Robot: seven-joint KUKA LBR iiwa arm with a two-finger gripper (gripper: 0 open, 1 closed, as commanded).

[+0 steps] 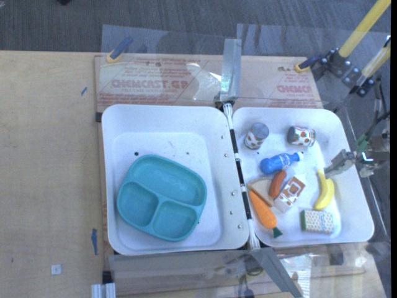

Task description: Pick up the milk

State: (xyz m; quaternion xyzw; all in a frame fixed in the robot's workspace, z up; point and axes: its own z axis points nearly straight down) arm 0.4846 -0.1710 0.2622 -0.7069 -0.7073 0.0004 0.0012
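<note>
Milk (289,193) is seen lying tilted in the right bin (353,135) beside the banana (324,192), left of and below the gripper (338,162), whose grip cannot be told.

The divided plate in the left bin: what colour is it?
Teal, clear in the camera view: divided plate.

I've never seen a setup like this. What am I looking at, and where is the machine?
One camera looks down at a slant on a bench with two white bins. The left bin holds a teal tray. The right bin holds toy food: a milk carton, blue bottle, banana, carrot, two small cans and a sponge-like block. The robot arm reaches in from the right; its tool sits at the right bin's edge, holding nothing visible. Its job is lifting the milk.
</note>
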